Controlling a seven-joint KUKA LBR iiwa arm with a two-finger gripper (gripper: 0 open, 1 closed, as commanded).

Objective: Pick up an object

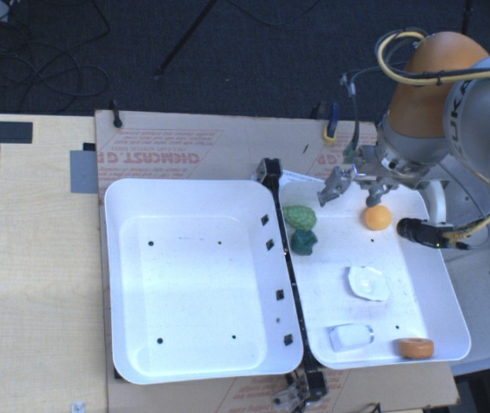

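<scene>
Single fixed camera above bench, looking down at a slant. Both white bins (107, 231) fully in frame at mid distance; arm (438, 101) enters from right.

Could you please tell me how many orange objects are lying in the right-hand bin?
2. An orange ball lies near the bin's far edge, just below the gripper; an orange disc lies in the near right corner. The arm could hide others.

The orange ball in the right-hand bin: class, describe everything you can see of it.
The orange ball is small, round, smooth and matte, plain yellow-orange all over. It rests on the floor of the right bin near the far edge, apart from the other items. The gripper hangs just above and left of it; one finger reaches close to its top, contact unclear.
</scene>
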